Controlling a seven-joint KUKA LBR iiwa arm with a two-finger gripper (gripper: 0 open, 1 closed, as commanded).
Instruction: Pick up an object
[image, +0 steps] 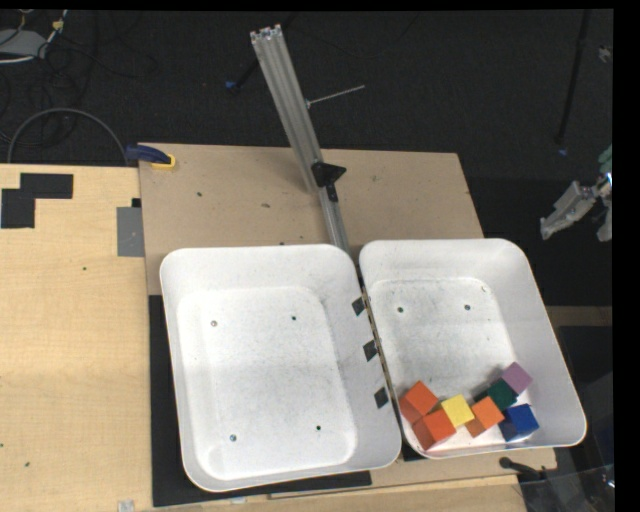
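Several small blocks lie bunched in the near right corner of the right bin (450, 300): two orange-red ones (420, 398), a yellow one (458, 411), an orange one (487, 412), a green one (500, 392), a purple one (516, 378) and a blue one (519, 421). My gripper (572, 212) hangs at the right edge of the camera view, beyond the far right corner of that bin and well away from the blocks. Nothing shows in it.
The left bin (260, 340) stands beside the right one, with black clips (368, 349) along the shared rim. A slanted aluminium post (295, 120) rises behind the bins. Wooden bench top (70, 320) extends to the left.
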